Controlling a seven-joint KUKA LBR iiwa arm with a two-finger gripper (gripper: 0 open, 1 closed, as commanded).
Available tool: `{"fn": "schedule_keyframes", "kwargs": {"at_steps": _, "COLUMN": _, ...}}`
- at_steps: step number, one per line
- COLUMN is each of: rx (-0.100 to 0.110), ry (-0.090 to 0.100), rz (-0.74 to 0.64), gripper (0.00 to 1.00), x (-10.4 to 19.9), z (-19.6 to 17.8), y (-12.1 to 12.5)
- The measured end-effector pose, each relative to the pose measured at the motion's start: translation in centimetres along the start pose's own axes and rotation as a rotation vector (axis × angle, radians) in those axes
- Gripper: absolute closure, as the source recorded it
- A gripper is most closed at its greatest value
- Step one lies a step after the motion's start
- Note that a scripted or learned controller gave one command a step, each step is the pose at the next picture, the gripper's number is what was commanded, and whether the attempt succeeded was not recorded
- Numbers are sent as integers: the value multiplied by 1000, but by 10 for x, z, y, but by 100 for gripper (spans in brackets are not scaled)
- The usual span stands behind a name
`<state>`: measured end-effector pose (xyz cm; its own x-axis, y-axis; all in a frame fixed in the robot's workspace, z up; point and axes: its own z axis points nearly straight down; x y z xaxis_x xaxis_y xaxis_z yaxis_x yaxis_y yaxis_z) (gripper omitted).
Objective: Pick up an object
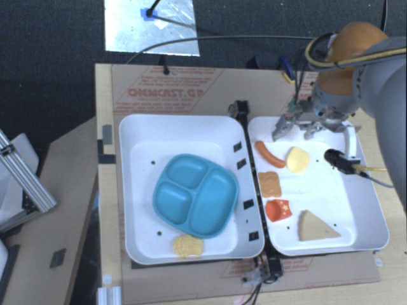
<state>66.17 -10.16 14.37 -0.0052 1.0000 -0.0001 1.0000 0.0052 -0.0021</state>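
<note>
Approach step: the pincer (297, 129) hangs spread and unladen at the right bin's (369, 202) twelve o'clock. Next, descend onto the sausage (269, 154) at its seven o'clock

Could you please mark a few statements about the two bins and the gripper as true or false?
1. The blue tray lies in the left bin. True.
2. The sausage is in the left bin. False: it lies in the right bin, near the divider.
3. The gripper holds the red piece. False: the red piece lies on the bin floor, apart from the gripper, which is above the far end of the right bin.
4. A wedge lies near the right bin's front edge. True.
5. The corn sits on the blue tray. False: it lies on the bin floor just in front of the tray.
</note>
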Motion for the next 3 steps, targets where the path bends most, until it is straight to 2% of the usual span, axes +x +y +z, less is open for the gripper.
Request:
{"fn": "schedule_keyframes", "kwargs": {"at_steps": 1, "rx": -1, "ry": 0, "rz": 0, "gripper": 0, "x": 1, "z": 52, "y": 0}}
{"fn": "schedule_keyframes", "kwargs": {"at_steps": 2, "rx": -7, "ry": -1, "rz": -2, "gripper": 100, "x": 0, "z": 38, "y": 2}}
{"fn": "schedule_keyframes", "kwargs": {"at_steps": 3, "rx": -10, "ry": -1, "rz": 1, "gripper": 100, "x": -2, "z": -28, "y": 3}}
